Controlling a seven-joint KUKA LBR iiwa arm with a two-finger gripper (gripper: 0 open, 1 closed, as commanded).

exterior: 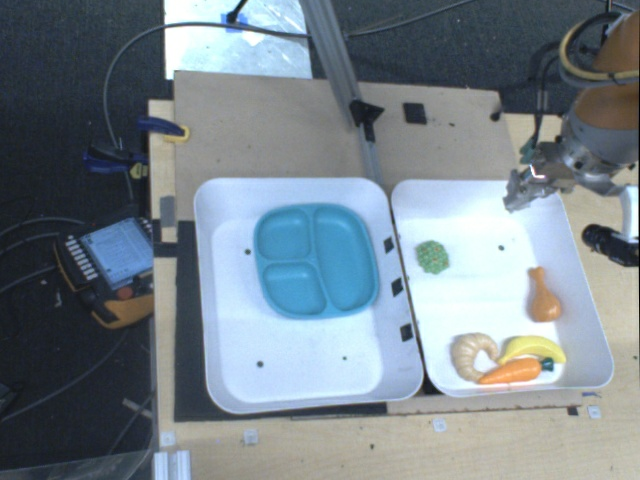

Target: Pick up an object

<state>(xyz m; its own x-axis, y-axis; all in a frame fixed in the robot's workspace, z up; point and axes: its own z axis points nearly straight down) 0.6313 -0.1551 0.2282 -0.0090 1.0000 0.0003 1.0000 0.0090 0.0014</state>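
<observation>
Nearest the camera, at the front edge of the right bin (pixel 590 363), a carrot (pixel 512 372) lies just in front of a banana (pixel 535 348), with a pale croissant-shaped toy (pixel 472 352) touching the carrot's tip on the side away from the arm. All three sit well in front of the gripper (pixel 522 190), towards the camera. Between them and the gripper, an orange drumstick-shaped toy (pixel 543 296) lies by itself near the bin's right wall. A small green bumpy ball (pixel 433 257) rests further left, in front of the gripper and off to its left, close to the wall shared with the left bin (pixel 225 298). That left bin holds a blue three-compartment plate (pixel 317 260), well apart from the gripper.

At the far right corner of the right bin, the gripper hangs over the rim, pointing down and left from the grey wrist. Nothing shows between its tips, and whether it is spread or closed cannot be told. Above it the arm's orange band (pixel 604 53) curves out of the picture's top right.
</observation>
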